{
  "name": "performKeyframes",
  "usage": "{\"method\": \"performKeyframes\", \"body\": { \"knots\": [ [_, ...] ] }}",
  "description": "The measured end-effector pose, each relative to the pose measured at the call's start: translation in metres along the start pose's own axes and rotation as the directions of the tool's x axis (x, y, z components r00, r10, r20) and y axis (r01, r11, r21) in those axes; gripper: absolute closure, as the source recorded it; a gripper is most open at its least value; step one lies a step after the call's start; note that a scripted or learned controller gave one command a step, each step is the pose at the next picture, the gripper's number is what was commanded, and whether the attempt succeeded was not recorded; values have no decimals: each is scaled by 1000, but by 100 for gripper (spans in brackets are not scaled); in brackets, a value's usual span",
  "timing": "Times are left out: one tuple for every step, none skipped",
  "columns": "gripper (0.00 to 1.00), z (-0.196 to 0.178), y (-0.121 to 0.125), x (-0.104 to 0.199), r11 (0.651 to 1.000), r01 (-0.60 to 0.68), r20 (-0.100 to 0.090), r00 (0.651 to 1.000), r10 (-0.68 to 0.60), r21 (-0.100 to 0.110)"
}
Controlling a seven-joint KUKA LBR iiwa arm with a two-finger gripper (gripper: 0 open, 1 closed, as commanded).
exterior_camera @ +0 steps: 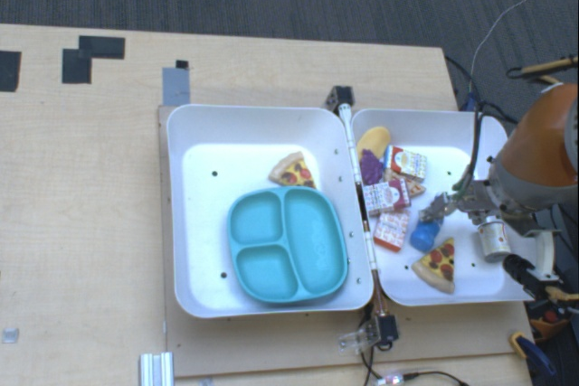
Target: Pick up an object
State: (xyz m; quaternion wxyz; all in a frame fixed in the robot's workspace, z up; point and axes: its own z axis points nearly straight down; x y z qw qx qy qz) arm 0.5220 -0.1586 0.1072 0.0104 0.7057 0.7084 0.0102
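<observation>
The right bin [488,149] holds a heap of small toys. Among them are a yellow piece [373,141], a purple piece [371,167], a red and white carton [409,163], two more small packets [391,230], a blue cup-like toy [423,236] and a pizza slice [437,265]. My gripper [439,208] reaches in from the right and hangs low over the bin's middle, just above and right of the blue toy. I see nothing held in it.
The left bin [194,194] carries a light blue divided plate [288,242] and a second pizza slice [293,169] at its back. A metal divider [355,185] runs between the bins. Cables hang at the far right.
</observation>
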Motion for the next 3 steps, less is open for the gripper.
{"method": "performKeyframes", "body": {
  "knots": [
    [0,13,-13,7,1000,-2,1,1000,2,26],
    [100,3,-12,8,1000,1,-1,1000,-1,24],
    [100,-78,1,93,1000,2,-2,1000,-2,25]
  ]
}}
